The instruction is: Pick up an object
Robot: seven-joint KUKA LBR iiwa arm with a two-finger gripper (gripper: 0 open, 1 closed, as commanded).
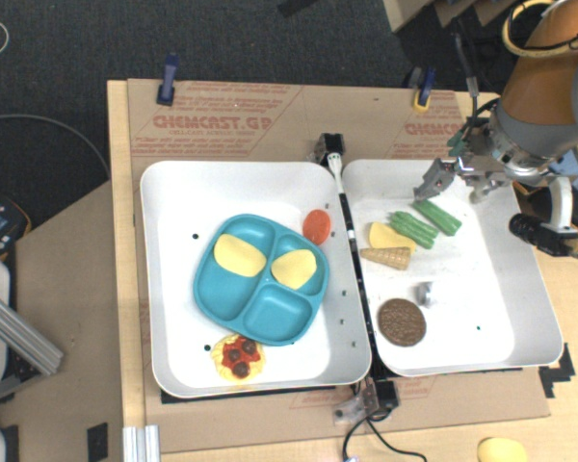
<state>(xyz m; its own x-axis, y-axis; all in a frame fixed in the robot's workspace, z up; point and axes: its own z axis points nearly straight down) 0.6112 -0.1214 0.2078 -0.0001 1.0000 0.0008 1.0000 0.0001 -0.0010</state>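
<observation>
My gripper (457, 187) hovers over the far part of the right bin (520, 301), its two fingers spread open with nothing between them. Just in front of it and slightly left lie green bean pods (426, 222). Left of the pods sit a yellow wedge (380, 234) and a tan cone (387, 256). Nearer the front are a small grey metal piece (423, 294) and a round brown patty (402, 321).
The left bin (169, 258) holds a blue divided plate (255, 301) with two yellow pieces on it, an orange-red item (317, 225) by the divider, and a small pizza piece (237, 356) at the front. Blue clamps (167, 77) grip the board's far edge.
</observation>
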